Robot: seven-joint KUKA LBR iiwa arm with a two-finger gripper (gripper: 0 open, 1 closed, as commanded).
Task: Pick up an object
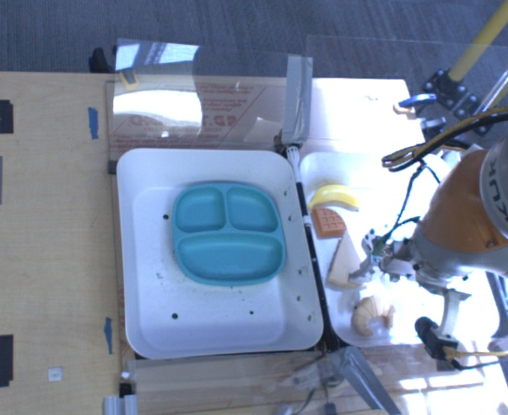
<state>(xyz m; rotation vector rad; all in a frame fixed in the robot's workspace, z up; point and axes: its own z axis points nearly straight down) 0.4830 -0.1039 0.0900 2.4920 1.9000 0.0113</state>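
Worktop (46, 232): pale wood surface across the left of the frame, bearing black corner marks at the far left and short blue tape strips near the bin edge.
Clear panel (197, 102): transparent sheet standing at the upper centre, behind the left bin, catching glare.
Left bin (141, 309): shallow white bin at centre frame, speckled with small dark dots.
Blue tray (228, 233): teal divided tray with three compartments, lying flat in the middle of the left bin.
Right bin (357, 111): white bin at right of centre, brightly lit, partly covered by the arm.
Banana (335, 198): yellow, at the bin's left side, upper part.
Waffle block (329, 223): small orange-brown gridded piece just below the banana.
Pale wedge (343, 262): cream-coloured piece below the waffle block, tilted.
Beige lump (371, 315): rounded item at the lower part of the bin.
Arm (470, 210): grey with orange band, entering from the right edge, cables trailing.
Gripper (373, 258): at the wedge's right side, above the lump; grip state cannot be determined, and no object is seen between its parts.
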